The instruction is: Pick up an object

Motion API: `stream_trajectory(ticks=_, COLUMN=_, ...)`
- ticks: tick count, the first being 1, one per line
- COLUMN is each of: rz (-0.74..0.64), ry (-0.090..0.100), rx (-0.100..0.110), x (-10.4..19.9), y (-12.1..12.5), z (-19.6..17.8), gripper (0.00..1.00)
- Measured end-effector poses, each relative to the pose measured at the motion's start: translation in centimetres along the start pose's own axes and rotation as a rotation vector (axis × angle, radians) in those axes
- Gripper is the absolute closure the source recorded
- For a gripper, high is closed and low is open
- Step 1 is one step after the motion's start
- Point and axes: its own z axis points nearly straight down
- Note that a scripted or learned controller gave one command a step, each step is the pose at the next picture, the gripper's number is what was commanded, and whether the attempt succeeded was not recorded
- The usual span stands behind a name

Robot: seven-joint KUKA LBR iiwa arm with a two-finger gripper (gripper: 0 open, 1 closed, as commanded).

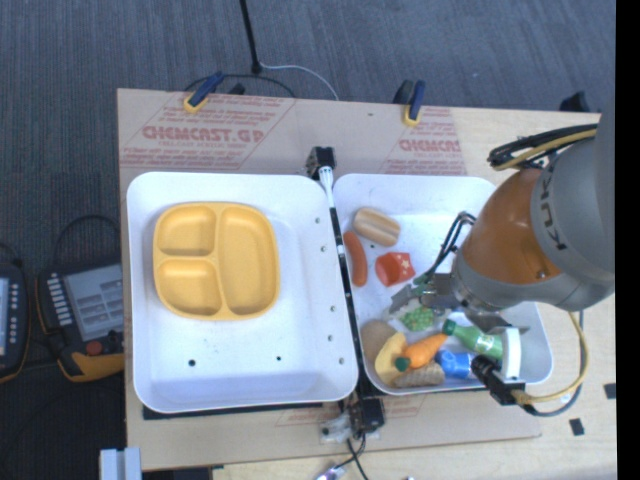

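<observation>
Your grey two-finger gripper [428,296] hangs low in the right white bin [440,193], over the green broccoli-like toy [418,319] by the orange plastic carrot [428,349]. Grip state: cannot tell. Approach step; next, close and lift.

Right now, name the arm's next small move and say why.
Probably lower the gripper straight down a little: it hangs over the right bin above the green toy, with nothing seen between its fingers, and the other toys crowd close around.
</observation>
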Motion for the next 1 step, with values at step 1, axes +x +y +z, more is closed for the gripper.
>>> stream_trajectory(ticks=1, rz=-0.552, ry=0.026, rx=0.023, x=-3.03, y=-0.36, z=-0.04, gripper=0.00)
